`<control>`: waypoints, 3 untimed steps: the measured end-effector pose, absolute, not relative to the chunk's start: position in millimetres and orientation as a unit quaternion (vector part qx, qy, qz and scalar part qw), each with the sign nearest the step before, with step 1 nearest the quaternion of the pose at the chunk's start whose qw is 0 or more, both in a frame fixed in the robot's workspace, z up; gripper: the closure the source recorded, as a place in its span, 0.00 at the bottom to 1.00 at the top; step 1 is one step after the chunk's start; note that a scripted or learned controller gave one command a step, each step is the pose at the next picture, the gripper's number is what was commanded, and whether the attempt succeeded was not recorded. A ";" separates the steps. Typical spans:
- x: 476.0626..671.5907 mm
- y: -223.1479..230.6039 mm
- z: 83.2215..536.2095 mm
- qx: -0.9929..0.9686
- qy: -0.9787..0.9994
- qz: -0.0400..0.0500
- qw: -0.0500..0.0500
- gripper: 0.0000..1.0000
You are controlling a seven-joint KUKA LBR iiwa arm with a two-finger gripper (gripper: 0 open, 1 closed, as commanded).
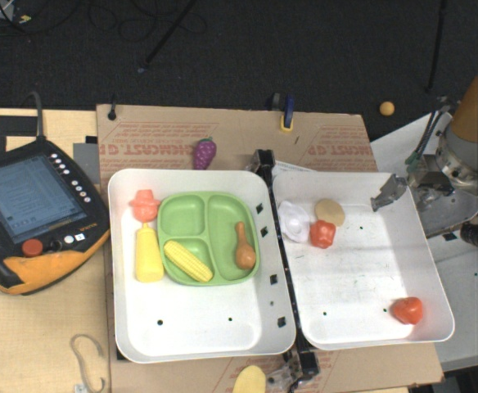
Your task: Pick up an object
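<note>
The right bin holds a red pepper-like piece, a beige round piece, a white crumpled item and a red tomato-like piece near its front right corner. My gripper hangs over the bin's upper right edge, well right of the beige piece, and I see nothing held in it. In the left bin a green divided plate carries a corn cob and a brown drumstick. A yellow bottle and a pink piece lie beside the plate.
A purple grape bunch lies on the cardboard behind the left bin. A yellow item sits in front of the bins. A teach pendant rests at the left. An orange ball lies at the back right.
</note>
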State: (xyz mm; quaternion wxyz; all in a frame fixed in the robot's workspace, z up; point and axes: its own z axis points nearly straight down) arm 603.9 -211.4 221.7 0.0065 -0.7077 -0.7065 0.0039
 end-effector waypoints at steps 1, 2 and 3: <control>606.4 -211.6 230.4 -0.707 -0.707 0.000 0.000 0.00; 613.0 -206.0 183.9 -0.706 -0.709 0.001 0.002 0.00; 612.8 -199.0 139.0 -0.706 -0.708 0.001 0.003 0.00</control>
